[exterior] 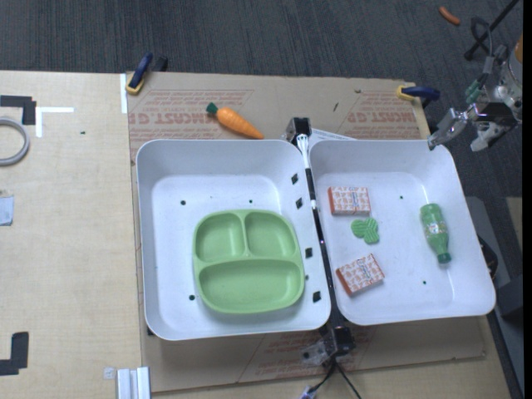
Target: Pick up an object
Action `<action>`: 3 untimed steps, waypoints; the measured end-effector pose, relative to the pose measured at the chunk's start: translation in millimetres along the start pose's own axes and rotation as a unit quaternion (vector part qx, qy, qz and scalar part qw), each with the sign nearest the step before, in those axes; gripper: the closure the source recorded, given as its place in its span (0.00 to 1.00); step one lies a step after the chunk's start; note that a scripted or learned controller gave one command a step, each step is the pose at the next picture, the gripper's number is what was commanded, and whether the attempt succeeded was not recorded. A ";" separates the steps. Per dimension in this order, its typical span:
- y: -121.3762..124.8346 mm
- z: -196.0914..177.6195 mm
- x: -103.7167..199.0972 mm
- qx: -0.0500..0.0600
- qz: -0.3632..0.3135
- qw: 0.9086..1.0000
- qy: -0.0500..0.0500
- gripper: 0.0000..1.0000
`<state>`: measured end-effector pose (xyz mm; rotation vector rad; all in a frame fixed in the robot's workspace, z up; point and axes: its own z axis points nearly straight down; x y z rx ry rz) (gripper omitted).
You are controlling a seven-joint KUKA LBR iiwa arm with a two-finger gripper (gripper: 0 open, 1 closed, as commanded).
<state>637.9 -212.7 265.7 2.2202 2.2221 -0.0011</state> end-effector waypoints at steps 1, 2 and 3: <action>-39.5 120.9 -9.4 0.000 -0.075 0.997 0.000 0.00; -49.4 172.9 5.3 -0.001 -0.244 0.970 0.000 0.00; -48.4 162.5 4.9 -0.002 -0.243 0.970 -0.001 1.00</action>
